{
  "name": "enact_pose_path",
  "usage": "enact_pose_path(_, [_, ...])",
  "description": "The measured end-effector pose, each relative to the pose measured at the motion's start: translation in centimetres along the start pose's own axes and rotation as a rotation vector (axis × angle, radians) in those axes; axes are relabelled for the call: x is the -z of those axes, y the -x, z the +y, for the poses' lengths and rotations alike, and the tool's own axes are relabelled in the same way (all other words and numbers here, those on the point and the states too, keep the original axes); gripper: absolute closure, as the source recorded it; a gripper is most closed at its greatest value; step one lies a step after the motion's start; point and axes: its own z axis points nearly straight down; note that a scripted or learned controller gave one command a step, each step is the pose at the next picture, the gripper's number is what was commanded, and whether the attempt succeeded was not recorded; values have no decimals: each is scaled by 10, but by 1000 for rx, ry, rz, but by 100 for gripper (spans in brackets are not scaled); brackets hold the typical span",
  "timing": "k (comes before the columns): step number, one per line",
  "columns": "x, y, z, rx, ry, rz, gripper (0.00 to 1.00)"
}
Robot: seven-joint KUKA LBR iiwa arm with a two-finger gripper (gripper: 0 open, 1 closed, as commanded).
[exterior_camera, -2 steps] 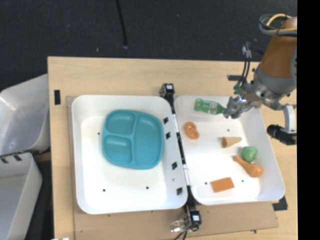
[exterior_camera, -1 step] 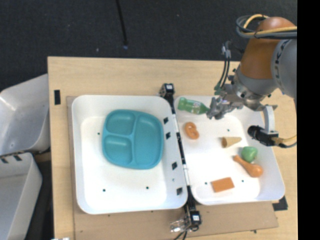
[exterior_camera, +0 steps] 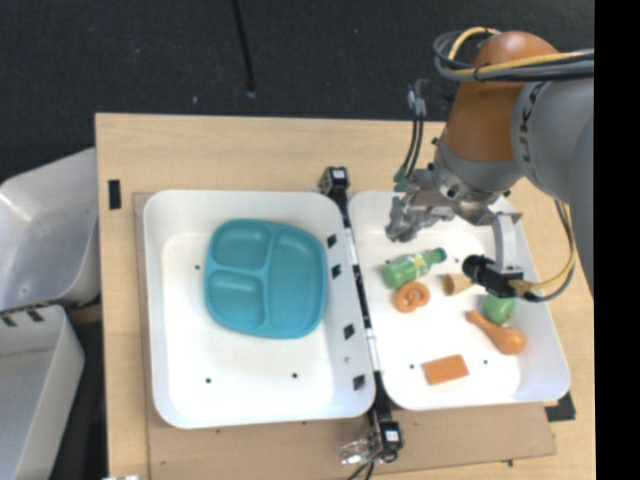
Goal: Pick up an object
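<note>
My gripper (exterior_camera: 404, 220) hangs over the right bin (exterior_camera: 540, 368), and I cannot tell its state or whether it has hold of anything. The green bottle (exterior_camera: 413, 265) lies just at its 6 o'clock, the orange ring (exterior_camera: 410, 297) beyond. If I come down off-centre, the bottle could roll away. I can read no labels.

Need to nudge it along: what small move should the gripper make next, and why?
Probably lower slightly toward the green plastic bottle. The gripper hangs just above and beyond it in the right white bin, with nothing visibly held, and the bottle is the nearest object.
</note>
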Motion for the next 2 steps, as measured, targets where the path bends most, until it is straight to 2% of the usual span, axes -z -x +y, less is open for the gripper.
enact_pose_path(1, [14, -56, 7, 1, 2, 0, 100])
enact_pose_path(2, [6, -106, -1, -1, -1, -1, 100])
